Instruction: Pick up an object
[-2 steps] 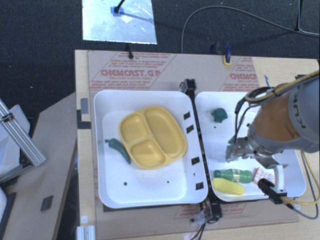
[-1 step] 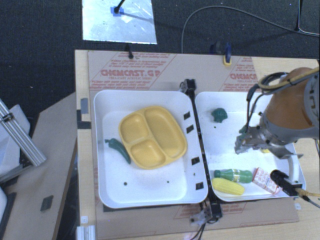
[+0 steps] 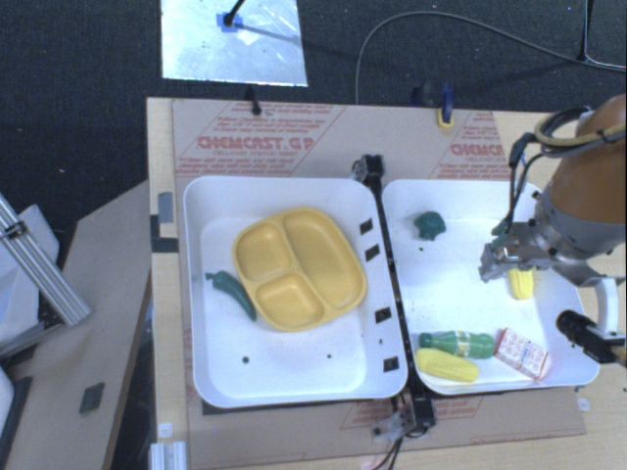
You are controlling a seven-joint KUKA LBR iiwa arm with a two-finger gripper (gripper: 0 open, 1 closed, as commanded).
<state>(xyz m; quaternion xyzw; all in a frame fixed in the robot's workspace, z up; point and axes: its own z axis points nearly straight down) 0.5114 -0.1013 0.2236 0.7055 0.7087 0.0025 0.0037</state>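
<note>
Two shallow white plastic bins [image 3: 211, 292] sit side by side, holding one yellow three-compartment plastic tray [image 3: 299, 267], one dark green pepper-shaped toy [image 3: 233, 293], one teal lump [image 3: 429, 225], one green bottle [image 3: 458, 344], two yellow corn-like pieces [image 3: 448, 365] and one small red-and-white packet [image 3: 521, 353].

Bright, even overhead light, white bins [image 3: 294, 385] nearly washed out, soft shadows, glare on the foil sheet [image 3: 233, 27]
</note>
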